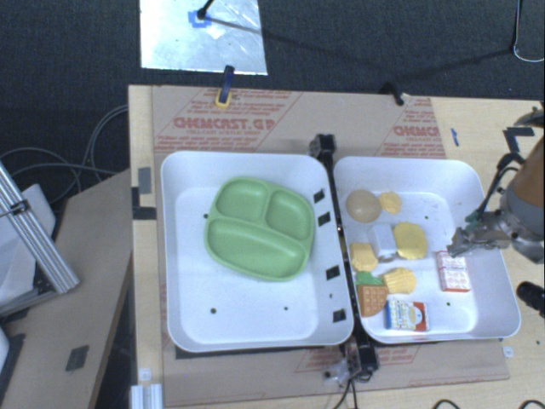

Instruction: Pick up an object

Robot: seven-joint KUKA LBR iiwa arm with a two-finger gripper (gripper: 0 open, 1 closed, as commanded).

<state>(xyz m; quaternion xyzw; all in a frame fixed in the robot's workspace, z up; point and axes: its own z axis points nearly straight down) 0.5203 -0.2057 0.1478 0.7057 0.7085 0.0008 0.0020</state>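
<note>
Nearest you, a blue-and-white carton (pixel 404 314) is lying at the right bin's (pixel 490 322) front wall, ahead-left of the gripper (pixel 464 239) | you are watching the gripper hovering just above a red-and-white packet (pixel 453 272) | its grip state: you cannot tell | green divided plate (pixel 259 227) is sitting in the left bin (pixel 183 313), far across from the tool.

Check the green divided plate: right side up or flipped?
Right side up. The green divided plate lies flat in the left bin, its three compartments facing the camera, nothing visible in them.
</note>
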